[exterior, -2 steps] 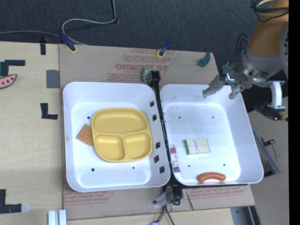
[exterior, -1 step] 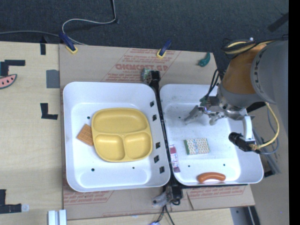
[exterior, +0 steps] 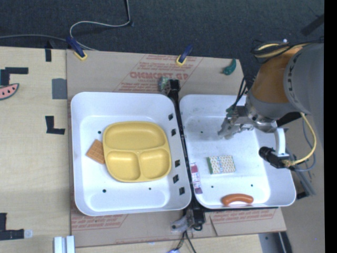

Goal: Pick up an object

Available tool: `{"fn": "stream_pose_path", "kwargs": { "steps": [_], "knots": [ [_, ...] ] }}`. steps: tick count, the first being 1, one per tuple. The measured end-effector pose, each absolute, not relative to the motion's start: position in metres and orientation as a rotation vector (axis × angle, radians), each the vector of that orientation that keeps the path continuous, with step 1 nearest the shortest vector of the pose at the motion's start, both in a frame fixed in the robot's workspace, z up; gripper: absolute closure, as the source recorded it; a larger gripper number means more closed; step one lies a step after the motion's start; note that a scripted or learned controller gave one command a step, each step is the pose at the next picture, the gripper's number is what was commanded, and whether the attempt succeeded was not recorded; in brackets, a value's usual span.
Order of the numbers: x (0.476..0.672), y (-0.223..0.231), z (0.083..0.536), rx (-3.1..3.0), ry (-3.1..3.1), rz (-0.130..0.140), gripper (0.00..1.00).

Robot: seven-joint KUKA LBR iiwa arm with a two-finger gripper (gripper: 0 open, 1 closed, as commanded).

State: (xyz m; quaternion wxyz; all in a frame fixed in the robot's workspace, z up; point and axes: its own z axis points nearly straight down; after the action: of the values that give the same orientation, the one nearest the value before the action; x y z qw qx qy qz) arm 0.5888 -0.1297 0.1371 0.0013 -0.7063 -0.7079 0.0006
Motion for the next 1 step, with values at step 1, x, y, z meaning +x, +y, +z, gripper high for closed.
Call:
{"fn": "stream_pose_path", "kwargs": {
  "steps": [1],
  "knots": [
    [0.5887, -0.1297, 0.1370, -2.217, -2.222, 0.002, 0.00]
  ]
}}
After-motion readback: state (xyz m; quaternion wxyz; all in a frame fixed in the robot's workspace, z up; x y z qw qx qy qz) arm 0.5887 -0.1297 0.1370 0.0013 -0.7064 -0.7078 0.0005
